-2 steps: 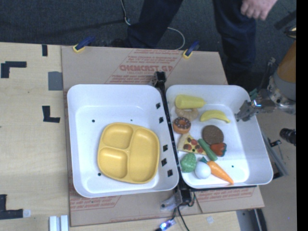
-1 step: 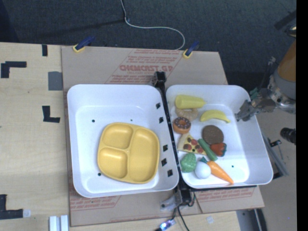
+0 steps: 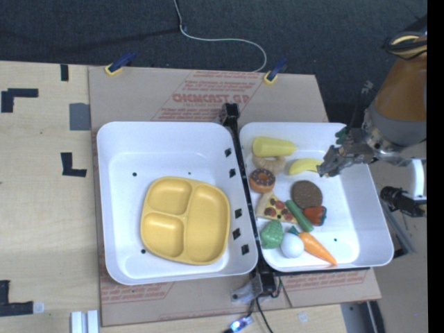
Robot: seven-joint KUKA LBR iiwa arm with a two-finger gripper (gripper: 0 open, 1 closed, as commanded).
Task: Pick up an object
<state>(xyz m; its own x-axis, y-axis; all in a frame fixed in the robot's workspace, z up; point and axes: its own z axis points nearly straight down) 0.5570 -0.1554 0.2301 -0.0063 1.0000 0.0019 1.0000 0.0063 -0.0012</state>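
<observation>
The right bin (image 3: 364,217) holds several toy foods: a yellow pepper (image 3: 272,146), a banana (image 3: 305,166), a donut (image 3: 262,179), a brown patty (image 3: 306,193), a pizza slice (image 3: 270,207), a green vegetable (image 3: 272,234), a white egg (image 3: 291,245) and a carrot (image 3: 318,248). My gripper (image 3: 331,164) hangs over the bin's upper right part, just right of the banana's tip. Nothing shows between its fingers.
The left bin (image 3: 121,186) holds a yellow divided plate (image 3: 185,219). A black divider (image 3: 239,179) runs between the two bins. The arm's orange band (image 3: 402,92) stands at the right edge. A white cable (image 3: 208,37) trails across the dark floor behind.
</observation>
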